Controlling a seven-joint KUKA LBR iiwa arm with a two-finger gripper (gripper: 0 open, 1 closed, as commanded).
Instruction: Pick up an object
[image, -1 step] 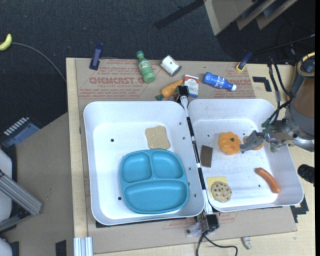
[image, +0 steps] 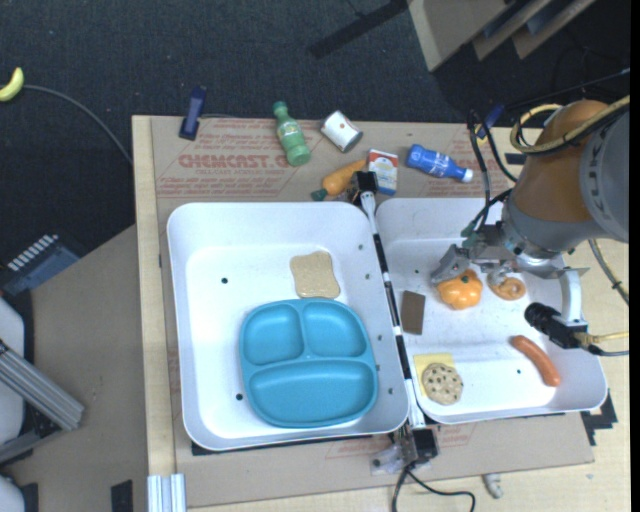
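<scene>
My gripper (image: 468, 272) hangs over the back of the right bin (image: 560, 400), open, with its grey fingers (image: 446, 267) spread. Just below the fingertips an orange pepper-like toy (image: 460, 291) lies on the bin floor; I see nothing held between the fingers. A small glazed donut (image: 510, 288) sits right of the pepper. A red-orange sausage (image: 537, 360) lies at the bin's front right. A cookie (image: 441, 382) rests on a yellow cheese slice (image: 430, 360) at the front left. A brown rectangle (image: 412, 312) lies near the left wall.
The left bin (image: 200, 300) holds a blue divided plate (image: 308, 362) and a slice of toast (image: 315, 275). Behind the bins on the board lie a green bottle (image: 292, 134), a blue bottle (image: 438, 163), a white can (image: 341, 130) and a small carton (image: 381, 170).
</scene>
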